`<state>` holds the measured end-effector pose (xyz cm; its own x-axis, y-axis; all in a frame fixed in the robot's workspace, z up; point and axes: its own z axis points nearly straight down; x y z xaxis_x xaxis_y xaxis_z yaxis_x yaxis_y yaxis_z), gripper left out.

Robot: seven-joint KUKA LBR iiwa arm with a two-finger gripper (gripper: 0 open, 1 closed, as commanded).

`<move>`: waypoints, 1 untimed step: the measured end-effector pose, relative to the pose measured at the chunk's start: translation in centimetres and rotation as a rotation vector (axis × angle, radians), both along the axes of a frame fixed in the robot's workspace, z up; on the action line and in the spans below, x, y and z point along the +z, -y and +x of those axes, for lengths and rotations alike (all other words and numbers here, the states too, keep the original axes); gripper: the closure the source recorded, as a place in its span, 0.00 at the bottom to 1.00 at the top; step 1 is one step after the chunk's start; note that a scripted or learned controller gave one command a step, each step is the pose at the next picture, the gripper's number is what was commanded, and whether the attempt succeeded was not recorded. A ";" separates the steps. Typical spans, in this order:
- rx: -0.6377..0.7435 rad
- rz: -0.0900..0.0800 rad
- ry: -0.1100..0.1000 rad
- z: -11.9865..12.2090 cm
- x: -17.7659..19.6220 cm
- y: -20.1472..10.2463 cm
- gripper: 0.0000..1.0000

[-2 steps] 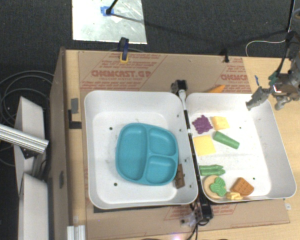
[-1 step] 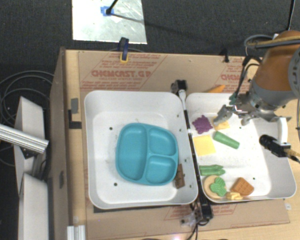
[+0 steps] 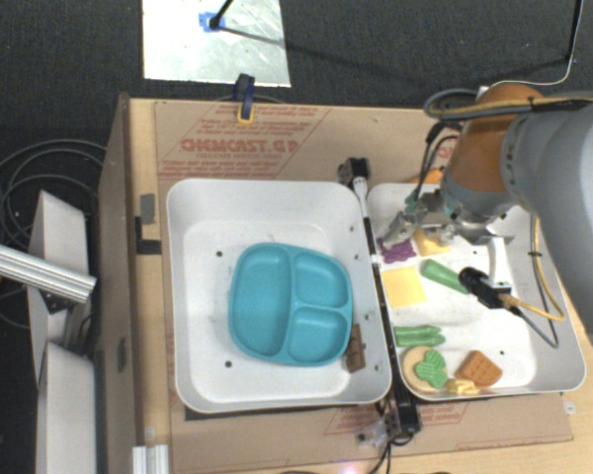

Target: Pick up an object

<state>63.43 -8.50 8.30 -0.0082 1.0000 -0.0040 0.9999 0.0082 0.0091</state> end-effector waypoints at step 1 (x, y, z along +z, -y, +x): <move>-0.003 -0.003 0.015 0.4 2.0 0.3 1.00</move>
<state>63.80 -8.80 10.35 -0.0053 1.0000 -0.0073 0.9997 0.0055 0.0238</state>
